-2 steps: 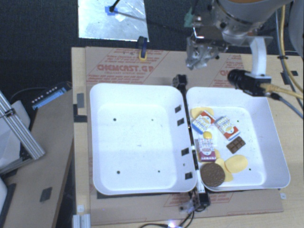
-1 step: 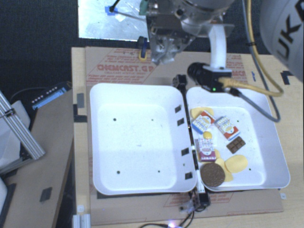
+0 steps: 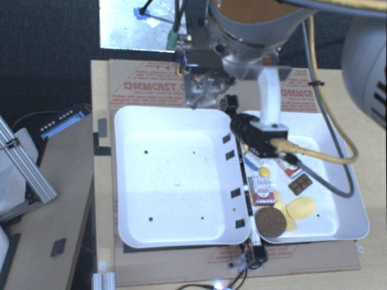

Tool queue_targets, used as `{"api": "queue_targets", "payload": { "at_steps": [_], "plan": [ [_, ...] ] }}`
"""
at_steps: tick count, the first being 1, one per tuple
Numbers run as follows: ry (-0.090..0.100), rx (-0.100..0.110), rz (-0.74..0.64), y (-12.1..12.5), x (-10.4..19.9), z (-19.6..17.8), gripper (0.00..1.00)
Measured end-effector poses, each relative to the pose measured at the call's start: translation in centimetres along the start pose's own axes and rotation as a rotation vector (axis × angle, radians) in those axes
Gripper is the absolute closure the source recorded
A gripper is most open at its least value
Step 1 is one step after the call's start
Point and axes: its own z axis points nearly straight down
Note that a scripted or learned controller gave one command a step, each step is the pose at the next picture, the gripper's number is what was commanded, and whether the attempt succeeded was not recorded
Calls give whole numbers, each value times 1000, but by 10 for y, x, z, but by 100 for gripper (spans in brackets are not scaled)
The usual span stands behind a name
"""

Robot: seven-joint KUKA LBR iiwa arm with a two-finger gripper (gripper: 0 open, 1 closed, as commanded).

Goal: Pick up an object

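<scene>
Arm [image 3: 266, 11]: one, grey, orange band showing above the wrist, reaching in from the right at the top of the camera view and hanging steeply downward. Wrist [image 3: 242, 56]: pointing down, with a yellow cable [image 3: 320, 157] looping off its right side. Gripper [image 3: 208, 89]: hanging below the wrist at the upper middle of the view; its tip is blurring into a grey mass.
</scene>
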Motion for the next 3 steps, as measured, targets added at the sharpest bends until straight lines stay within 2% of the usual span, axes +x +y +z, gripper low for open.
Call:
{"api": "queue_targets", "payload": {
  "at_steps": [1,3],
  "plan": [
    [-1,-2,12,-3,-87,-1,100],
    [2,-3,0,-3,-18,-1,100]
  ]
}}
